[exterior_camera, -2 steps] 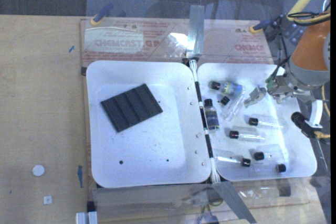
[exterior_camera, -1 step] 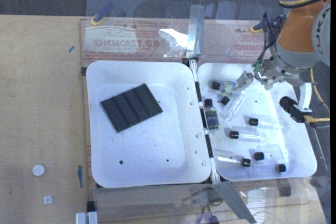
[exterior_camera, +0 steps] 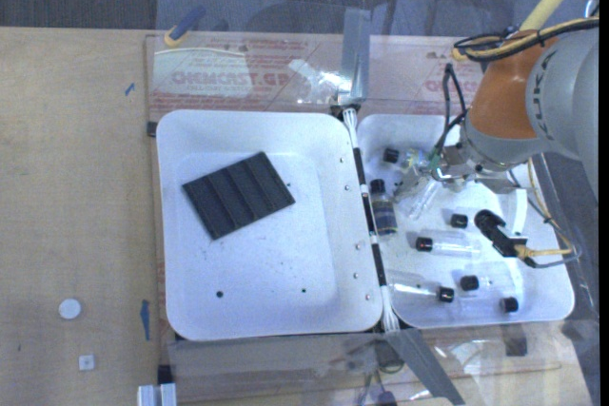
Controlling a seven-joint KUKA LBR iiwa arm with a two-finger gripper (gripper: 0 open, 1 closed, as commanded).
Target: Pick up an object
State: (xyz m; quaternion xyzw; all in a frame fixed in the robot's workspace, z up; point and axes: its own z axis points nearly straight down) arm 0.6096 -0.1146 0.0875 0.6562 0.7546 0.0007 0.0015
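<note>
The right bin [exterior_camera: 557, 299] holds several small clear vials with black caps. One lies at the middle [exterior_camera: 440, 244], another near the front [exterior_camera: 423, 288], and one against the left wall [exterior_camera: 383, 220]. My gripper [exterior_camera: 430, 172] hangs low over the bin's back half, among clear vials near a black cap [exterior_camera: 390, 154]. The wrist hides its tips, and nothing can be made out between them. In the left bin [exterior_camera: 190, 128] a dark grey ribbed slab [exterior_camera: 238, 194] lies flat, turned at an angle.
The grey arm with its orange band [exterior_camera: 500, 105] covers the right bin's back right corner. More loose caps sit at the front right [exterior_camera: 510, 304]. Taped plastic sheeting [exterior_camera: 247, 71] lies behind both bins. The wooden bench [exterior_camera: 67, 204] stretches to the left.
</note>
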